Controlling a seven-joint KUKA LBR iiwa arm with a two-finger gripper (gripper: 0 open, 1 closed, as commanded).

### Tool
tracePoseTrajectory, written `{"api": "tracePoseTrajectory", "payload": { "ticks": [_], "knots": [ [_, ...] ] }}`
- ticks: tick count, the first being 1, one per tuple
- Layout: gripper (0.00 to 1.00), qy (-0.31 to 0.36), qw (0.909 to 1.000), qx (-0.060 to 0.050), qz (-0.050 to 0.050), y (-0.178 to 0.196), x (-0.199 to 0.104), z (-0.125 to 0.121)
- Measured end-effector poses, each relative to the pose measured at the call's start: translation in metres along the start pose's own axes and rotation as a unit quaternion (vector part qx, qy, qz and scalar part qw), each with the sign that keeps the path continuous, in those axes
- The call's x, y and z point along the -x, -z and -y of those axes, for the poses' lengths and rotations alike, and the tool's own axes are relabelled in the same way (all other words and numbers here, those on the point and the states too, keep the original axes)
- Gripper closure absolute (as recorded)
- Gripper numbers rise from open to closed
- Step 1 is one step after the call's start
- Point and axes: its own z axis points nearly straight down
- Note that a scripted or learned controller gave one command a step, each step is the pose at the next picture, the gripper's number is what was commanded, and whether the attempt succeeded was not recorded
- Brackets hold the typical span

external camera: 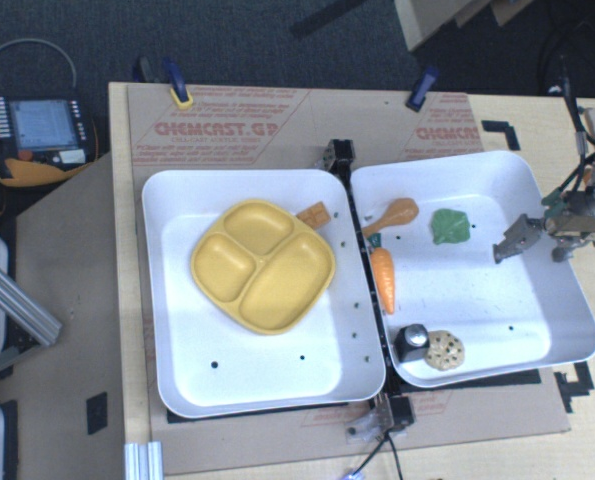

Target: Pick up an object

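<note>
Carrot [383, 280], green lump [451, 226], cookie [444, 350]: right bin [537, 308]. Gripper [522, 240]: at bin's right side, fingers spread, nothing held.

The brown board [277, 118] under the bins had red letters, printed 2x. Left print read "CHEMCAST G.P" w/ tiny lines too small to read. Right print was partly hidden, approx. "CHEMCAS". The small screen [39, 125] was too blurry.

Dark blue carpet floor [227, 28]; tan bench top [277, 118] w/ 2 blue clamps [180, 83]; handheld screen [42, 128] at left
</note>
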Motion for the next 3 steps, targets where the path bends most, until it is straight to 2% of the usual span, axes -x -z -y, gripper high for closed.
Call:
{"api": "tracePoseTrajectory", "payload": {
  "ticks": [1, 3],
  "knots": [
    [0.0, 0.002, 1.0, 0.007, 0.001, 0.007, -0.001, -0.002],
    [0.0, 0.001, 1.0, 0.004, 0.0, -0.077, -0.003, 0.002]
  ]
}}
